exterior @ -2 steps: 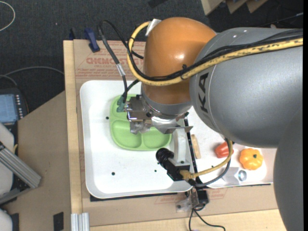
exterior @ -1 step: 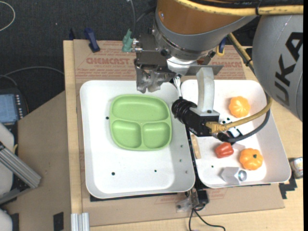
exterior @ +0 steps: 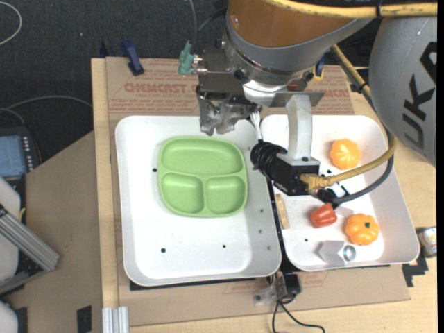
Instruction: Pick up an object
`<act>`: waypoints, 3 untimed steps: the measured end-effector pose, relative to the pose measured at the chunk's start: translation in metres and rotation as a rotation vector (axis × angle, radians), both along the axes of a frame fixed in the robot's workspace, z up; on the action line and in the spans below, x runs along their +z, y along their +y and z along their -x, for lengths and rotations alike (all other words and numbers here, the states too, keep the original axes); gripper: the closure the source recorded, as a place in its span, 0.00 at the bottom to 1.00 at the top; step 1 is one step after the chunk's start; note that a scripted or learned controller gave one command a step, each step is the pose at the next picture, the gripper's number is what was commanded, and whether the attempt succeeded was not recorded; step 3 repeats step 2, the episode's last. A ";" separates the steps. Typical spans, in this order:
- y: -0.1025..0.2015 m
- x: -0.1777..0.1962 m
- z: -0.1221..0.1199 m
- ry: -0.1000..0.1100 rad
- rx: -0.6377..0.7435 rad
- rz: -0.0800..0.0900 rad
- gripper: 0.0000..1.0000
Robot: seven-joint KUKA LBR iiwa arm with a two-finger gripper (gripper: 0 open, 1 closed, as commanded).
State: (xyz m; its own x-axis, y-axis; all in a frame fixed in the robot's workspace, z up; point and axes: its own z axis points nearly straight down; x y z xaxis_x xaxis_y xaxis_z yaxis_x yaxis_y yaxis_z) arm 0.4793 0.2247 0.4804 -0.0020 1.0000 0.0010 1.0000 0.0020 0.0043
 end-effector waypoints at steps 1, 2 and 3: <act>-0.075 -0.011 0.000 0.008 -0.007 0.002 1.00; -0.130 -0.045 0.000 0.010 -0.008 0.003 1.00; -0.130 -0.045 0.000 0.010 -0.008 0.003 1.00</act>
